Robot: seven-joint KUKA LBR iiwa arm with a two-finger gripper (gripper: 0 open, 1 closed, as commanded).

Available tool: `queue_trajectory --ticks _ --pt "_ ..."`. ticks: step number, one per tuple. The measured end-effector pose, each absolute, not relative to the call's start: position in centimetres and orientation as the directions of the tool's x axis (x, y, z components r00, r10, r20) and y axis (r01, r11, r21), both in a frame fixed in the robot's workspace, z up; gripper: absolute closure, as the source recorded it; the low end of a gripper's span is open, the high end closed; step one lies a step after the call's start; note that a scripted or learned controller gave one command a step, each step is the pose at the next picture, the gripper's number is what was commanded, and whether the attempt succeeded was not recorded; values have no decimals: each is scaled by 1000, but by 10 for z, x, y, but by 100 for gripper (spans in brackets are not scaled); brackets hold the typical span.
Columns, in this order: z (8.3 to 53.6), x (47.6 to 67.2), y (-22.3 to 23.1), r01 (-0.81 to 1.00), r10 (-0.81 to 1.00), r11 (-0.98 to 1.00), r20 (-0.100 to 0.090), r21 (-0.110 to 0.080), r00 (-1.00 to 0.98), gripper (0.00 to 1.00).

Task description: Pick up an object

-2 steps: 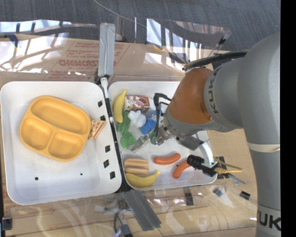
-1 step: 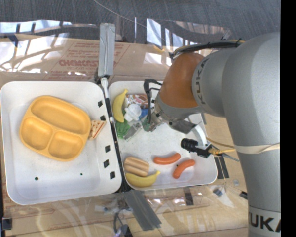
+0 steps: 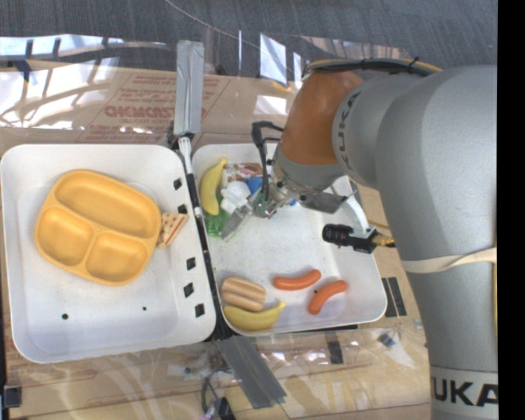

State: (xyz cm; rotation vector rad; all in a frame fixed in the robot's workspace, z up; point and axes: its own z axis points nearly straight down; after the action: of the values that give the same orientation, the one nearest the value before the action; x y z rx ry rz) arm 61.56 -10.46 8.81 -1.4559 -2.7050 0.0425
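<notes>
- The grey robot arm [image 3: 420, 164], with its orange band above the wrist, reaches down into the right white bin [image 3: 367, 300]; its gripper [image 3: 245, 210] sits low among a small cluster of toys at the bin's far left corner.
- How wide the gripper stands cannot be told; the wrist hides it, and nothing is clearly held.
- Touching or just beside the gripper lie a curved yellow banana [image 3: 212, 187], a green leafy piece [image 3: 214, 226] and small white and blue items too jumbled to name. These are the likeliest targets, judging by where the gripper has been sent.
- Well below the gripper lie a tan hot dog bun [image 3: 243, 292], a second banana [image 3: 254, 317] and two smooth orange-red sausages [image 3: 297, 280].
- Left of the gripper, in the other bin [image 3: 35, 322], rests a glossy yellow divided plate [image 3: 96, 226], with a cracker-like square [image 3: 171, 227] at its edge.
</notes>
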Motion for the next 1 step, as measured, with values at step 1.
queue_trajectory --ticks 1 --pt "97 618 -110 833 835 550 30 -52 -550 100"
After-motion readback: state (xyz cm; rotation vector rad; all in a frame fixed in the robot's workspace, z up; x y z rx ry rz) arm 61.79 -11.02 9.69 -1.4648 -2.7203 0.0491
